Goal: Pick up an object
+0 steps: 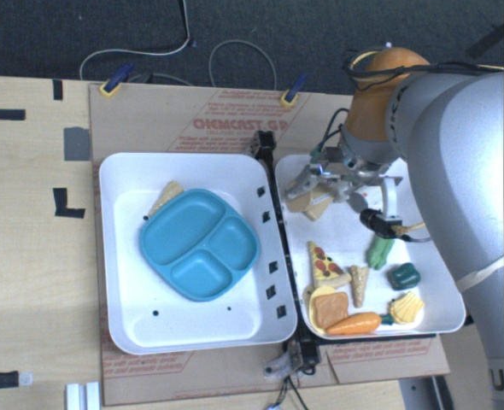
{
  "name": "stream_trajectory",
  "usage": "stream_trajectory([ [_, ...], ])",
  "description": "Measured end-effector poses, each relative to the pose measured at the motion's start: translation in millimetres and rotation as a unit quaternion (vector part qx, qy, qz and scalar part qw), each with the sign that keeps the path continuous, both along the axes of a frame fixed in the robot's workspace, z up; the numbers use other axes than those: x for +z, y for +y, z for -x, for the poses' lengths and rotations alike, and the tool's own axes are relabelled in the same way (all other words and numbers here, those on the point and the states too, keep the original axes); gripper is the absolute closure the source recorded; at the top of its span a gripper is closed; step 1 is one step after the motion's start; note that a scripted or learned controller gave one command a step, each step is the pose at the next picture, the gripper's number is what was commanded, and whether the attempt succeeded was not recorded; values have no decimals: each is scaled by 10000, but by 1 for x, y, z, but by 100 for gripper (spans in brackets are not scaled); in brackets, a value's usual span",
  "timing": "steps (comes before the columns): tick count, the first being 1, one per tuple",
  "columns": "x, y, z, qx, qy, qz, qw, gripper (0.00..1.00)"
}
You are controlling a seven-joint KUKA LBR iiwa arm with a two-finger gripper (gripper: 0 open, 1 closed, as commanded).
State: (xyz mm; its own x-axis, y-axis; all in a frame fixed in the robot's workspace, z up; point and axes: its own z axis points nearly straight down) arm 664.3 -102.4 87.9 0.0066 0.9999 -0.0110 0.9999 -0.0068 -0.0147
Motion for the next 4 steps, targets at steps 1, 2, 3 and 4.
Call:
stream_trajectory([
  [1,0,0,-1,1,17,0,10000,0],
  [2,0,-1,-1,5,20,-15,10000,0],
  [3,0,0,-1,1,17,-4,10000,0],
  [4,0,-1,-1,10,21,-26,10000,0],
])
